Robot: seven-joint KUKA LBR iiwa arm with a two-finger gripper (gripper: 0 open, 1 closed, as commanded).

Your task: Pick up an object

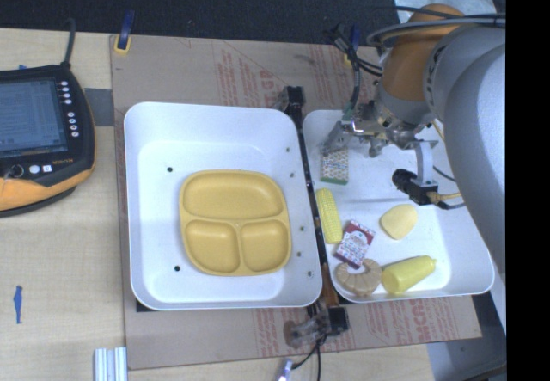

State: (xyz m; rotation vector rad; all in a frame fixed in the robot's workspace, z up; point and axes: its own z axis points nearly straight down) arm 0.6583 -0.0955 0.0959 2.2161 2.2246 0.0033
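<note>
I am looking down on the counter (60, 285), and nearest to me a round cookie (358, 278) is lying at the front edge of the right bin (468, 285). A yellow bottle (407, 273) is lying on its side just beside it, on the right. A little further in, a small red and white packet (354, 243) is touching the cookie's far side. The left bin (155, 224) is carrying a yellow plate (234, 222) with three compartments, lying flat in the middle.

Further in the right bin, a pale yellow lump (399, 220) is resting apart from the bottle. A corn cob (327, 214) is lying along the bin's left wall. Behind the corn, a green checkered pad (335, 166) is sitting near the far left corner.

The gripper (357, 140) is hovering over the far part of the right bin, just beside the pad, maybe touching its top. I cannot tell if the gripper is released or clenched, and I am not seeing any thing clearly held. The arm (430, 61) is reaching in from the right. Both bins are standing on cardboard (206, 70). Far on the left, a pendant (34, 134) is lying on the counter.
</note>
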